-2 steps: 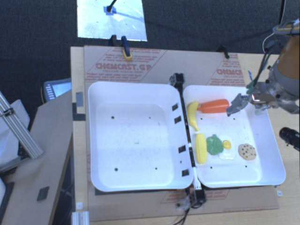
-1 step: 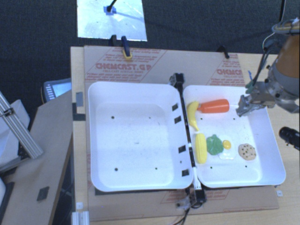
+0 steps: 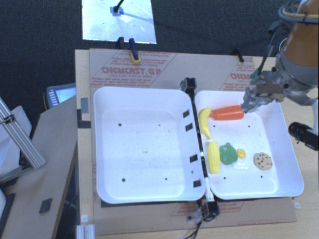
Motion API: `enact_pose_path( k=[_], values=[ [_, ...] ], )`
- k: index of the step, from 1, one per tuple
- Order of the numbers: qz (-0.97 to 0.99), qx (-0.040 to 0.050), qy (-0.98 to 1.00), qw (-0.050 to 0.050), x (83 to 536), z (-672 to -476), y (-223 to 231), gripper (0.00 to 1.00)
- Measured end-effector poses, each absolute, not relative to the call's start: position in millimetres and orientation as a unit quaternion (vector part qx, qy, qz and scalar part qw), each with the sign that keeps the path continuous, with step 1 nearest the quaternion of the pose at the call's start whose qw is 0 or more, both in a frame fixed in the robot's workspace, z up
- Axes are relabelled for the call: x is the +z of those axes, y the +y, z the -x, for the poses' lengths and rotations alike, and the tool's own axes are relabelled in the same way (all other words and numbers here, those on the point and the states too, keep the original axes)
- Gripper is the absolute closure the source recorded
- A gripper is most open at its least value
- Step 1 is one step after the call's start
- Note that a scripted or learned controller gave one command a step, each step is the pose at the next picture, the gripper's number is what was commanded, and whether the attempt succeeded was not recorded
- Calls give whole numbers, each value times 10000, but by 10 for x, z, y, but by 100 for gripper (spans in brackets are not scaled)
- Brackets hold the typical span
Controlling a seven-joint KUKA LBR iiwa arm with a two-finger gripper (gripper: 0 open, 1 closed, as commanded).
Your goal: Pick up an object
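My end effector (image 3: 247,106) touches the orange plastic carrot (image 3: 228,113); finger opening indeterminable. Probably light, rigid, slippery: grasp across its midsection.

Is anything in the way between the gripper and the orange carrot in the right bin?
Nothing visible. The gripper sits right at the carrot's right end. The banana lies at the carrot's far, left end.

Cut off and unclear parts
The grey-and-orange robot arm (image 3: 301,39) runs off the right edge; its gripper (image 3: 249,105) fingertips blur together against the orange plastic carrot (image 3: 228,113)
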State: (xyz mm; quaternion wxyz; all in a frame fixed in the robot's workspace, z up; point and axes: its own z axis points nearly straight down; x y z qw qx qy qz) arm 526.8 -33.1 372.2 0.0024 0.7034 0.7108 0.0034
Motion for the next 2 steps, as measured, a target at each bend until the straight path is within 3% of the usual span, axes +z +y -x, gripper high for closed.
enact_pose_path(
  k=[1, 2],
  values=[
    [-7034, 27, 7108, 11, 3960, -5000, 158, 100],
    [-7035, 19, 7107, 7, 4029, -4990, 816, 100]
  ],
)
